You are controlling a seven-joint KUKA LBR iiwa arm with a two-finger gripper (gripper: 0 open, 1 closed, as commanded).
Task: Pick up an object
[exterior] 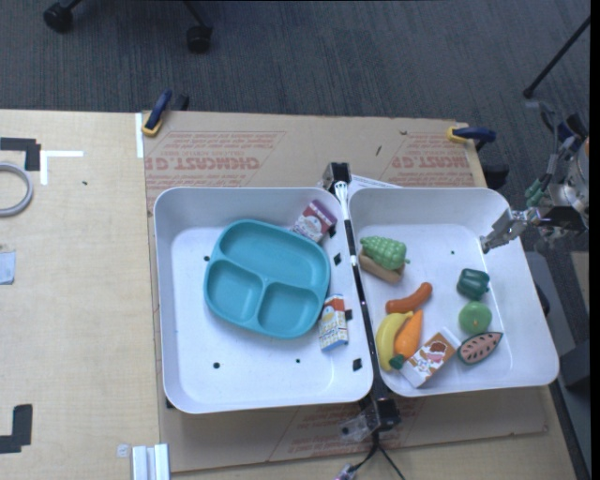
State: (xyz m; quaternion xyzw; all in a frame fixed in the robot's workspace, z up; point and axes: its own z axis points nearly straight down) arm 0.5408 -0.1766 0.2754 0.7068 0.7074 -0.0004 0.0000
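Room: dark grey carpet (pixel 309 56) lay beyond the counter, with the wheeled feet of a chair (pixel 122 19) at the top edge.
Counter: a pale wooden top (pixel 66 309) carried a brown cardboard sheet (pixel 281 150) printed with red lettering, held at its far corners by two blue-and-yellow clamps (pixel 156 112).
Left bin (pixel 187 375): shallow and white, it sat on the cardboard touching the right bin along the middle.
Right bin (pixel 530 361): of the same kind, it held most of the toy food.
Arm (pixel 562 202): it stood at the right edge, above the right bin's far right rim.
Tray (pixel 267 278): a teal three-part tray lay tilted in the left bin.
Cartons: one small carton (pixel 314 221) leaned at the far wall of the left bin, another (pixel 333 324) stood just beside the tray's near right corner, and a third (pixel 429 358) lay in the right bin's near part.
Corn (pixel 383 251): green, it rested on a tan block (pixel 380 269) in the right bin's far left.
Banana (pixel 388 337): yellow, touching an orange carrot (pixel 409 335).
Sausage (pixel 410 298): reddish, between the corn and the carrot.
Pepper (pixel 473 281): dark green, near the right wall, with a green apple (pixel 474 315) just below it.
Watermelon slice (pixel 480 346): beside the third carton.
Claw (pixel 497 234): its thin fingers hung over the right bin's far right corner, grasping nothing; whether they were parted or closed could not be told.
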